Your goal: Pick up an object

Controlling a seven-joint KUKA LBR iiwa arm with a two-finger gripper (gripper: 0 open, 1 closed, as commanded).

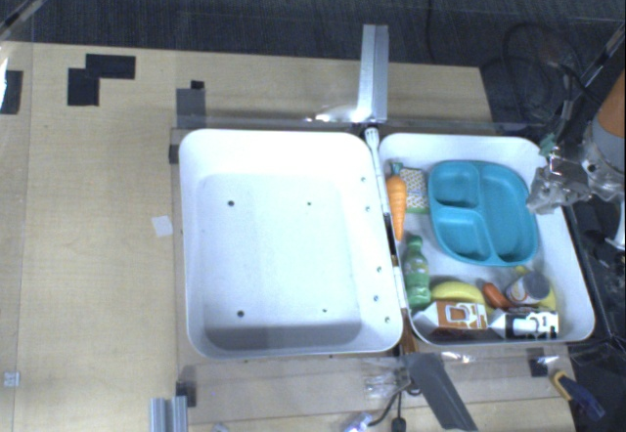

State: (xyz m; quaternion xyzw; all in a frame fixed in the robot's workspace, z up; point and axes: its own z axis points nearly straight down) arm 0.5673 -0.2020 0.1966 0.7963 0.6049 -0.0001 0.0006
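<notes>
Seen from above on a pale wooden table (88, 254): at left, a shallow white plastic bin (279, 244) with smooth rounded corners. Touching it on the right, a second white bin (577, 293) holding an orange carrot (395, 197) and a green bottle (418, 274) along its left wall, a teal divided plate (484, 210) in the middle, a yellow banana (458, 291) and small packets along the near wall. At far right, over the bin's rim just beside the plate, a metallic pincer (550, 188), grip state impossible to tell.
</notes>
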